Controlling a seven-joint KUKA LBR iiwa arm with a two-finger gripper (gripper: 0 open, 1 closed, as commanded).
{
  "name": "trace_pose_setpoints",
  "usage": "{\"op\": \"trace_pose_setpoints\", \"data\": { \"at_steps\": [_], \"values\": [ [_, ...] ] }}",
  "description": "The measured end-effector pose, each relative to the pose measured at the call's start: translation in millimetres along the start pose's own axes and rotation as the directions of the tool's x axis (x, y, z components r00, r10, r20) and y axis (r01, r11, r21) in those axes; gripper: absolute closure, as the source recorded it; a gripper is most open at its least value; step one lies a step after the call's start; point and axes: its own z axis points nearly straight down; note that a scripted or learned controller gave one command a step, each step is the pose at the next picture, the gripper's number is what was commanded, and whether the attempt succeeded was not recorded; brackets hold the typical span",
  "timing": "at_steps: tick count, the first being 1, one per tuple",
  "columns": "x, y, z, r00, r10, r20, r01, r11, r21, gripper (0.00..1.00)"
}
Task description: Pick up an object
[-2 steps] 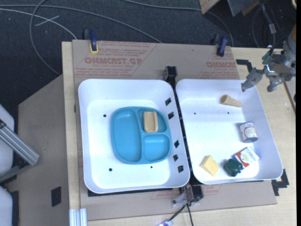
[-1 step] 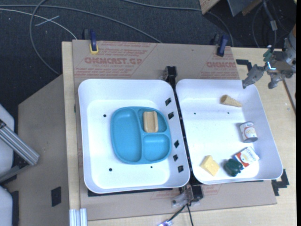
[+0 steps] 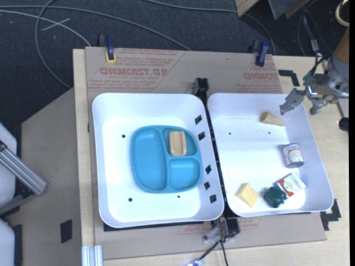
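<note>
A brown board (image 3: 166, 71) on the bench carries two white bins. In the left bin (image 3: 111, 148) sits a blue divided tray (image 3: 150, 165) with a tan block (image 3: 177, 143) in its upper right compartment. My gripper (image 3: 304, 101) hangs over the upper right edge of the right bin (image 3: 244, 148), fingers spread apart with nothing between them. Just to its left lies a pale wedge (image 3: 272, 118). Farther down lie a small can (image 3: 293, 154), a red-and-white packet (image 3: 292, 183), a dark green object (image 3: 273, 197) and a yellow block (image 3: 247, 194).
</note>
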Motion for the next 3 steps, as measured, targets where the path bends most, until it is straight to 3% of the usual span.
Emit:
{"op": "trace_pose_setpoints", "data": {
  "at_steps": [2, 3],
  "values": [
    [11.6, -5.0, 101.0, 1.000, -0.001, -0.002, 0.001, 1.000, 0.003, 0.00],
    [11.1, -2.3, 85.1, 1.000, -0.002, 0.001, 0.002, 1.000, -0.007, 1.00]
  ]
}}
